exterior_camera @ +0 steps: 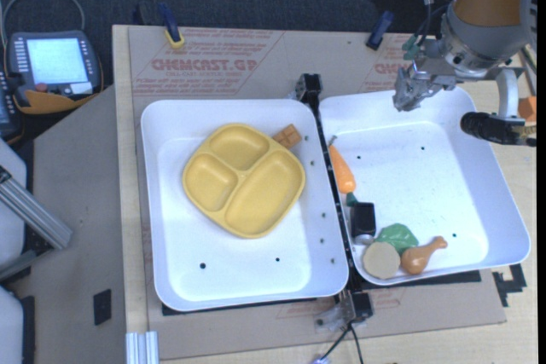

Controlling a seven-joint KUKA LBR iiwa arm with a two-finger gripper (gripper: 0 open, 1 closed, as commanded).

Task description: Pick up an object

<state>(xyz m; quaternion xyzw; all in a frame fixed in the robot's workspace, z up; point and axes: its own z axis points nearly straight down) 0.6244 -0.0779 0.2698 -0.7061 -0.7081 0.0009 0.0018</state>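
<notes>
My gripper (412, 96) hangs over the far edge of the right bin (444, 162), with nothing seen between its fingers. Well below it, along the bin's left wall, lies an orange carrot (342, 170). Near the bin's front left corner sit a black block (363, 219), a green leafy piece (398, 235), a tan round slice (382, 260) and a brown drumstick (422, 255). All of these lie apart from the gripper.
The left bin (171, 251) holds a yellow divided plate (244, 180) with a small brown block (287, 135) at its far right edge. A black clamp (309, 86) sits between the bins at the back. A pendant (51, 68) rests off the bench at left.
</notes>
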